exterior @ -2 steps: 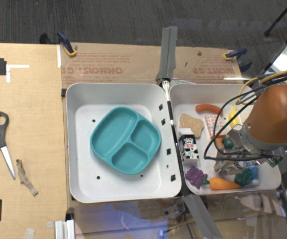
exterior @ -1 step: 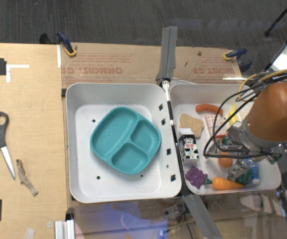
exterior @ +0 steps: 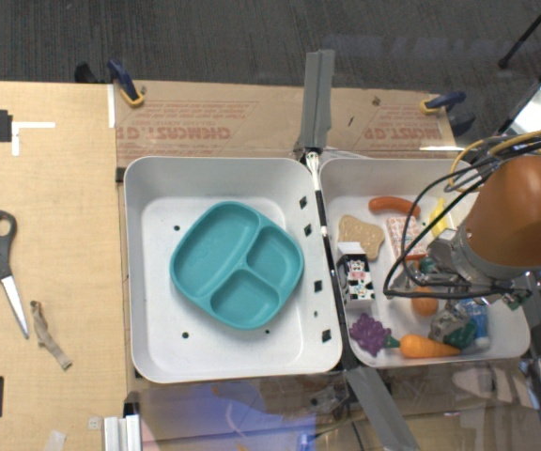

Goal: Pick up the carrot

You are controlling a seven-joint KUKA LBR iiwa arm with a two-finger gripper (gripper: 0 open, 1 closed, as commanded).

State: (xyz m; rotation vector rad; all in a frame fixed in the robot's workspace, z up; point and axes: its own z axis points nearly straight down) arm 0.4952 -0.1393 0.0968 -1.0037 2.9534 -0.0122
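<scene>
The carrot (exterior: pixel 425 348), orange with a small green top at its left end, lies along the front wall of the right bin (exterior: pixel 505 350). My gripper (exterior: pixel 453 325) hangs low over the front right part of that bin, just above and to the right of the carrot's thick end. The arm's orange band (exterior: pixel 519 209) and its cables hide much of the bin's right side. Nothing shows between the gripper's parts, and a blue object (exterior: pixel 478 321) sits right beside it.
Around the carrot lie purple grapes (exterior: pixel 371 332), a small orange ball (exterior: pixel 425 303), a cow-print carton (exterior: pixel 355 276), toast (exterior: pixel 360 234), a bacon strip (exterior: pixel 400 236) and a sausage (exterior: pixel 389 205). The left bin (exterior: pixel 144 252) holds a teal divided plate (exterior: pixel 238 264). Scissors (exterior: pixel 0 261) rest on the bench.
</scene>
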